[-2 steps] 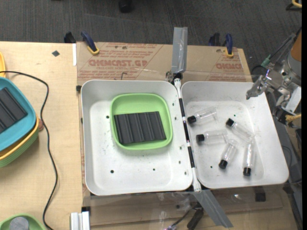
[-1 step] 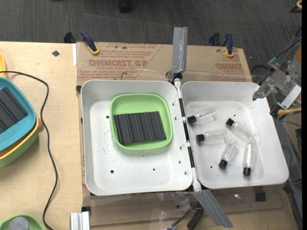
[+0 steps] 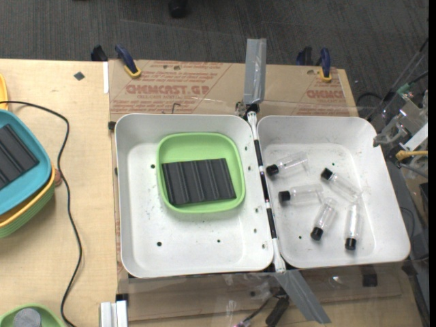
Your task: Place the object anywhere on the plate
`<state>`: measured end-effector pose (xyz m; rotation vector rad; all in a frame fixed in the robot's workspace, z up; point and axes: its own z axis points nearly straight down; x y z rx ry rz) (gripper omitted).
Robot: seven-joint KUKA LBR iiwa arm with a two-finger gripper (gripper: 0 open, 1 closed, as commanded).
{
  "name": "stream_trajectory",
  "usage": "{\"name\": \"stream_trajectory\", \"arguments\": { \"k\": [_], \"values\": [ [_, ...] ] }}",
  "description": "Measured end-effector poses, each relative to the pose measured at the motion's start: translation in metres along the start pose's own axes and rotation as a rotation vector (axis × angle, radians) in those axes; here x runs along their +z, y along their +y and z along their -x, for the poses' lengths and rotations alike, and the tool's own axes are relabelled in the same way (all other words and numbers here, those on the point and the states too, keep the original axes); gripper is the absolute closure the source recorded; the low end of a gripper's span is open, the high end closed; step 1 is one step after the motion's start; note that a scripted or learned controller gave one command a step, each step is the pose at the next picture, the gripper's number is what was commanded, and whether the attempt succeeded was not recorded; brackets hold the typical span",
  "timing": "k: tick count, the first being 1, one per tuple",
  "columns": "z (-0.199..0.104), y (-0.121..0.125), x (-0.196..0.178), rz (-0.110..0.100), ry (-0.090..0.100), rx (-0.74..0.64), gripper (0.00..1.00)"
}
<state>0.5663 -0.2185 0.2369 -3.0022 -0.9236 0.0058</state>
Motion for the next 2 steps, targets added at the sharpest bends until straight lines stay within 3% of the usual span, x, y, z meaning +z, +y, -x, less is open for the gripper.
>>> {"name": "stream_trajectory", "arguments": {
  "k": [1,2],
  "values": [
    [0.0056,0.0005,-0.0211,-0.001,-0.001,0.331,0.0],
    [0.0116,-0.0035,-0.0265,-0.002,-0.002,0.392,0.0]
  ]
}}
